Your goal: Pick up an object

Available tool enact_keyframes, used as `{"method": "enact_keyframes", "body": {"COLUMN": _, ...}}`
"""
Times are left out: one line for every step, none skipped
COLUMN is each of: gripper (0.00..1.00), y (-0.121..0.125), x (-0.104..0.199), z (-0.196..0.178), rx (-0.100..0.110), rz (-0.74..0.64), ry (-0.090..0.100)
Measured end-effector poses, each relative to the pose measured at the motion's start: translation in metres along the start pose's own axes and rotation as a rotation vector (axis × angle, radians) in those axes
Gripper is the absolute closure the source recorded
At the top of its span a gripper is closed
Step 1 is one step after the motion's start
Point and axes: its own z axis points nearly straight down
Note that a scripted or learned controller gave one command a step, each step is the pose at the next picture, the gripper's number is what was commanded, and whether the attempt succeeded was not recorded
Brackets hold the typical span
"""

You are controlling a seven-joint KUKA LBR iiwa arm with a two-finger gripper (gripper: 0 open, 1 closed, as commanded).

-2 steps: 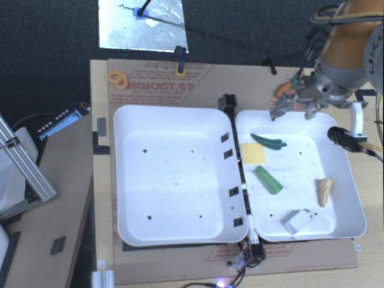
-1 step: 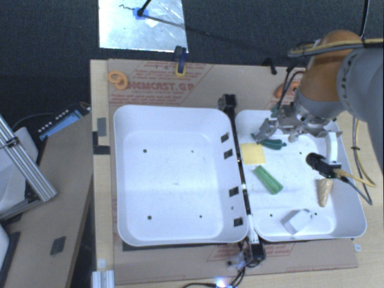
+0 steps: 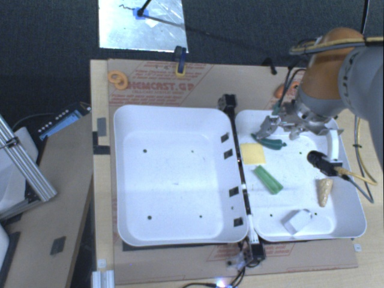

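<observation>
The gripper (image 3: 273, 129) hangs over the far part of the right bin (image 3: 351, 221), close to the wall it shares with the left bin (image 3: 129, 161). I cannot tell whether it is spread or closed, and nothing can be seen held in it.

5 things lie in the right bin. A dark green tool (image 3: 271, 143) lies just beside the gripper on its near side; whether the 2 touch cannot be told. A yellow pad (image 3: 252, 154) lies flat just near of that tool, close to the shared wall. A green block (image 3: 267, 179) lies at a slant near the pad's near corner. A tan cone (image 3: 324, 191) lies well apart from these toward the bin's right side. A grey block (image 3: 297, 221) rests by the near wall.

Both bins sit on a cardboard sheet (image 3: 174, 81). An orange ring (image 3: 117, 80) lies at its far left corner.
</observation>
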Motion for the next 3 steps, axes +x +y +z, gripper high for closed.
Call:
{"method": "enact_keyframes", "body": {"gripper": 0.00, "y": 0.002, "x": 0.005, "z": 0.082, "rx": 0.005, "rz": -0.002, "ry": 0.001}}
{"method": "enact_keyframes", "body": {"gripper": 1.00, "y": 0.004, "x": 0.005, "z": 0.066, "rx": -0.003, "rz": -0.001, "ry": 0.000}}
{"method": "enact_keyframes", "body": {"gripper": 1.00, "y": 0.045, "x": -0.030, "z": -0.123, "rx": -0.022, "rz": -0.002, "ry": -0.006}}
